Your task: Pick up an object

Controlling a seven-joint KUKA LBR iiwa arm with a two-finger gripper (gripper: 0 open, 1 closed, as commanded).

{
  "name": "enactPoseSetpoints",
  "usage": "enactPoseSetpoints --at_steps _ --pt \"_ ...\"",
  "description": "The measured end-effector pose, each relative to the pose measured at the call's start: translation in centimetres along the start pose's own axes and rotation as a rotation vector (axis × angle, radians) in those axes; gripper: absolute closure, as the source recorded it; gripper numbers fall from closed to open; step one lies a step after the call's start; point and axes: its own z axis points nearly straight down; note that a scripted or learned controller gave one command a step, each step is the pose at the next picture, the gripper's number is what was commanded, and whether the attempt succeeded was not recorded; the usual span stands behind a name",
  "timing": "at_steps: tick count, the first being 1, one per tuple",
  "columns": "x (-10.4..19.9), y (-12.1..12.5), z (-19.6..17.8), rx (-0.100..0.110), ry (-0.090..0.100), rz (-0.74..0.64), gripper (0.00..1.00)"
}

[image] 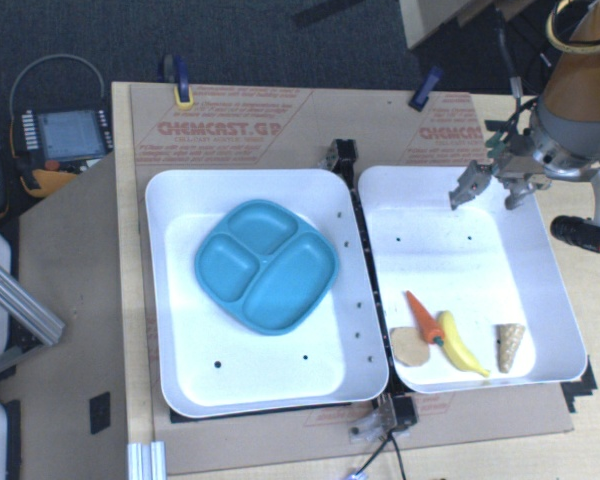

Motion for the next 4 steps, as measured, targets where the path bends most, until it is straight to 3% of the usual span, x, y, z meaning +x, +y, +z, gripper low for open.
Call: enactPoseSetpoints --at_steps 1,2,3,4 --pt "0.0 0.3 -0.9 -0.015 -0.002 -0.003 0.00" --pt "-0.1 -0.3 5.2 -0.008 -0.001 -0.003 0.00" --pt "0.5 0.6 10.0 -0.012 -0.001 -0.004 0.00" --pt "0.5 0.6 13.0 -0.011 -0.001 -0.004 0.00"
